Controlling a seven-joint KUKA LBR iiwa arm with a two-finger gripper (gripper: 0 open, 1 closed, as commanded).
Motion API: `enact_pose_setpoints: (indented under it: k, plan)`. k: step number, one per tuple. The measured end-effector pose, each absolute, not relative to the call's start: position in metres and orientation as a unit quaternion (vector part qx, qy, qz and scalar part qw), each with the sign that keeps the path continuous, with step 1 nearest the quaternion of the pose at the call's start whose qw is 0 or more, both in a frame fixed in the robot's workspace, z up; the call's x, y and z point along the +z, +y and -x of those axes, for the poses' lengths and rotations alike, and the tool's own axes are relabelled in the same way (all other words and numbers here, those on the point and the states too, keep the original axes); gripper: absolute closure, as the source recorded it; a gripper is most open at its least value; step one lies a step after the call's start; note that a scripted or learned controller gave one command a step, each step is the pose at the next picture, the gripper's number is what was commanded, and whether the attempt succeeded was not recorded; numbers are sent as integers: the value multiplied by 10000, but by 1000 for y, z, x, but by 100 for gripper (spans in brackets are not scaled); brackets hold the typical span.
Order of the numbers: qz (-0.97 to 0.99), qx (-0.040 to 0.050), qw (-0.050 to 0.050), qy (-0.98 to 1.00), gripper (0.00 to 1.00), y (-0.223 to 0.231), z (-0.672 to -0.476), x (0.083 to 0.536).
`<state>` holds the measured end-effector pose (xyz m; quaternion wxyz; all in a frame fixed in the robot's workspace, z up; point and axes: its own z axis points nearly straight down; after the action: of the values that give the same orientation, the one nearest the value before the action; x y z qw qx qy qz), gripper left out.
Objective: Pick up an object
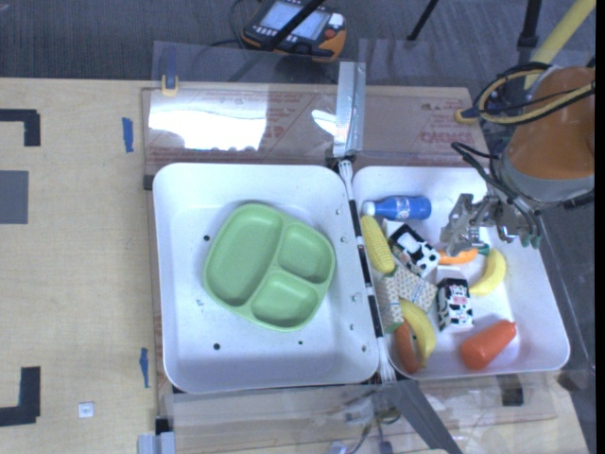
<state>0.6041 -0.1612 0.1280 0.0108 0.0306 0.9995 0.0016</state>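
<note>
Two white bins sat side by side on the bench. The left bin [180,282] held a green divided plate [270,265], lying flat near its middle. The right bin [544,320] held the loose objects. A blue bottle [398,207] lay on its side at the far left of that bin, with a corn cob [377,244] just near of it along the left wall. Two black-and-white cow toys lay toward the middle, one [414,249] beside the corn and the other [455,303] nearer. A banana [419,323] lay near the left corner, over a reddish fruit [406,348]. An orange carrot [488,342] lay at the near right, and a second banana [491,272] just far of it.

The gripper [463,230] was low in the far right part of the right bin, just left of that second banana. Whether it was wide, narrow or holding anything could not be told.
</note>
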Motion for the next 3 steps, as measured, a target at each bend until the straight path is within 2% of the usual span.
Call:
enact_pose_setpoints:
  k: [1,2,3]
  plan:
    - [-305,16,107,9995,0,-161,-604,128]
    - [851,-5,57,9964,0,-170,-652,114]
    - [1106,-3,27,9939,0,-224,-592,116]
